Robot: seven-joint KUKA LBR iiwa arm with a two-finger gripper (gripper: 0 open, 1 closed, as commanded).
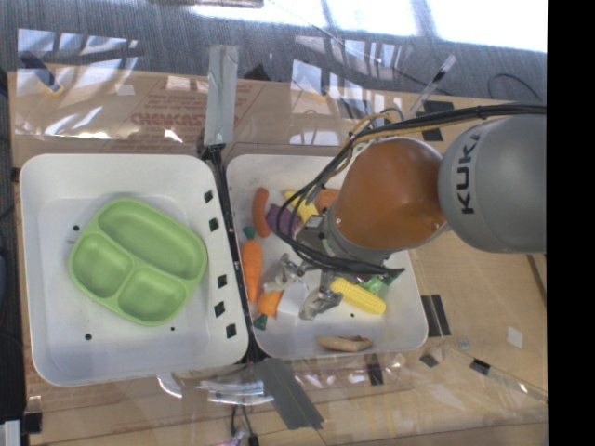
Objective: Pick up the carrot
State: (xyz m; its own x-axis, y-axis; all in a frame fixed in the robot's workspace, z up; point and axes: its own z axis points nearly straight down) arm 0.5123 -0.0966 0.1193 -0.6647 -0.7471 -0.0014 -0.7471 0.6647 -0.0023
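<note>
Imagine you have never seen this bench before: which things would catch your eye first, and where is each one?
The big grey arm with its orange band reaches in from the right and looms over the right bin, covering part of a jumble of toy food. A bright green divided plate lies alone in the left bin. The carrot lies along the right bin's left wall, with the gripper low beside it near a yellow corn cob.

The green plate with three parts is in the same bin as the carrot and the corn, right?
No. The camera view shows the green plate alone in the left bin. The carrot and the corn lie in the right bin, under the arm.
</note>
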